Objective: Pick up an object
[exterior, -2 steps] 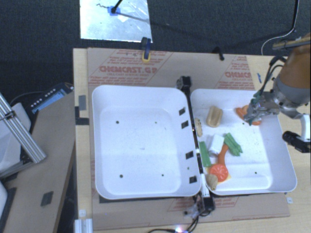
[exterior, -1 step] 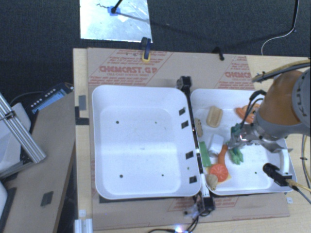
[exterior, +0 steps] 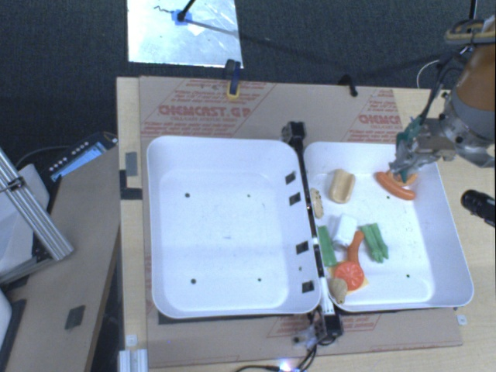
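Observation:
In the right bin (exterior: 442, 239) lie several small toy foods. An orange sausage-shaped piece (exterior: 396, 186) rests near the bin's far right corner. My gripper (exterior: 403, 170) comes down from the right right over it, its tips at or just above the piece's top. A tan bread-like piece (exterior: 342, 185) lies left of it. Lower down are a white block (exterior: 345, 226), a green piece (exterior: 374, 241), a green strip (exterior: 325, 246), an orange spoon-like piece (exterior: 353, 267) and a small tan piece (exterior: 339, 288).
The left bin (exterior: 225, 223) stands beside the right one, joined by a black-clipped divider (exterior: 306, 208). The arm's grey wrist with its orange band (exterior: 473, 107) overhangs the right bin's far right corner. A yellow clamp (exterior: 232, 80) sits at the bench's far edge.

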Controlling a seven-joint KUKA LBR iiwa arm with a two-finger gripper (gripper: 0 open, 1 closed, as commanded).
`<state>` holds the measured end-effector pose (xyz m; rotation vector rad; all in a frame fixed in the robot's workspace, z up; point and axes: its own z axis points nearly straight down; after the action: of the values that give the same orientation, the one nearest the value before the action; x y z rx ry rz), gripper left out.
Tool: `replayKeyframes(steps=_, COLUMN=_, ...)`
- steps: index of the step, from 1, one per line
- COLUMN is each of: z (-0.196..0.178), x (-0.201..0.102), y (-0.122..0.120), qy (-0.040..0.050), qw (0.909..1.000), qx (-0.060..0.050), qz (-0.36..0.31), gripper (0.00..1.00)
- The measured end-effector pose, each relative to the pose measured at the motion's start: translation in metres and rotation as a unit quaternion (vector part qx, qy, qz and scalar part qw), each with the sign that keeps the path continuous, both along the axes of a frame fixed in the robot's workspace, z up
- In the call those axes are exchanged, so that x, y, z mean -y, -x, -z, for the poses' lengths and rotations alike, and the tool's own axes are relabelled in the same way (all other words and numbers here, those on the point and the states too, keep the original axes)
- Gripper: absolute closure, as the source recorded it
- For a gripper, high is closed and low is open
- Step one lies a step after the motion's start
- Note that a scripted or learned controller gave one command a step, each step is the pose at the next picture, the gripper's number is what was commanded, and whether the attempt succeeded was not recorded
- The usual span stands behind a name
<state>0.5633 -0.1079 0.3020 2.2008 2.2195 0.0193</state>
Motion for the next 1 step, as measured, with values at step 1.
replayKeyframes(steps=1, z=-0.0594, x=0.0381, y=-0.0590, qy=0.0009, qw=1.0000, qx=-0.004, qz=0.002, gripper=1.00)
